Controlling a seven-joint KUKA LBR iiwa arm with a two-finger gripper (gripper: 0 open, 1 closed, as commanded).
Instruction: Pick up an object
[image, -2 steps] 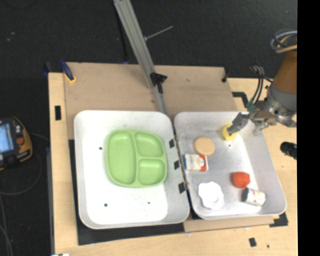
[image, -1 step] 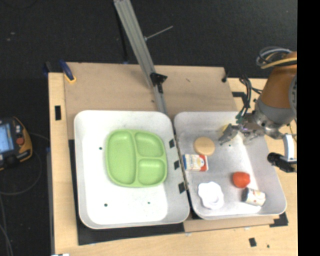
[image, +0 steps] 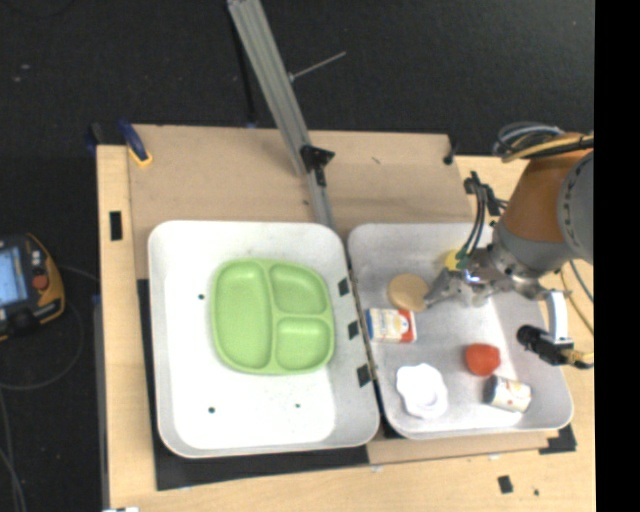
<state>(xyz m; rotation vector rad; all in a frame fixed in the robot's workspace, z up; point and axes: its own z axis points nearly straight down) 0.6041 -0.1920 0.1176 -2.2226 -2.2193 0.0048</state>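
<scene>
My gripper hangs low over the right bin, its metal fingers reaching left toward a round tan object and close to its right side. Nothing shows between the fingers. Just below the tan object lies a small white and red carton. A red ball-like object rests further right, with a white cup-shaped object and a small white tube with a dark end near the bin's front.
The left bin holds a green divided plate. A metal pole slants down from the top to the gap between the bins. A handheld controller sits off the bench at far left.
</scene>
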